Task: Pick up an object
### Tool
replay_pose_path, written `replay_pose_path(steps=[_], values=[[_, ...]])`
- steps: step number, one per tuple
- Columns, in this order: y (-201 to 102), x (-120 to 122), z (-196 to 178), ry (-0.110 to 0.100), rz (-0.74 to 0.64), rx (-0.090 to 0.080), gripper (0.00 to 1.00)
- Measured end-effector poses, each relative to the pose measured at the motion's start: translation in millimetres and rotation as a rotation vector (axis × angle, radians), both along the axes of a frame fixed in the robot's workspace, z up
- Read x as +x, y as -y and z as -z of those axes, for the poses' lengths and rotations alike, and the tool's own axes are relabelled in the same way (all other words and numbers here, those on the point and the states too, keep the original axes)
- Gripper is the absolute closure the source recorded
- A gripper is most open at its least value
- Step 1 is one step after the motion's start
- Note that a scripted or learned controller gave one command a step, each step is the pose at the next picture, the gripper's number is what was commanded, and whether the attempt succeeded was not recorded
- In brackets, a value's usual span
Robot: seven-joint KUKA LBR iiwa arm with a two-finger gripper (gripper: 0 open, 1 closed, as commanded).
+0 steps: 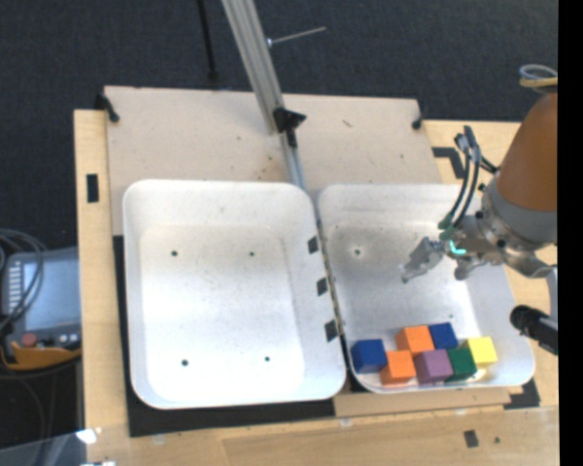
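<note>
Blocks (426, 353), small painted-looking cubes in blue, orange, purple, green and yellow, sit packed together along the near edge of the right bin (369, 221), several touching. The gripper (437, 258) hangs above the bare middle of that bin, apart from the cluster, and I cannot tell how its fingers stand. The likely trouble is the crowding: fingers coming down may land on two cubes at once or wedge against a neighbour. The cubes nearest the bin's curved wall leave little room for a finger. Both bins look like smooth, hard white plastic with rounded corners, so a nudged cube would probably slide. The left bin (223, 280) sits on the worktop (214, 124) beside it.
</note>
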State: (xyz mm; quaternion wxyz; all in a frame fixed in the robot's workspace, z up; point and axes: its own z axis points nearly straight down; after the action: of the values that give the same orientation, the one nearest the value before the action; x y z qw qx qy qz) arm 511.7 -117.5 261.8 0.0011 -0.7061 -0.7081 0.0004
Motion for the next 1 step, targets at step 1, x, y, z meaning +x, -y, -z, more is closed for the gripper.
replay_pose_path(steps=[1], values=[[0.4, 0.6, -1.5, 0.004, 0.004, -0.001, 0.0]])
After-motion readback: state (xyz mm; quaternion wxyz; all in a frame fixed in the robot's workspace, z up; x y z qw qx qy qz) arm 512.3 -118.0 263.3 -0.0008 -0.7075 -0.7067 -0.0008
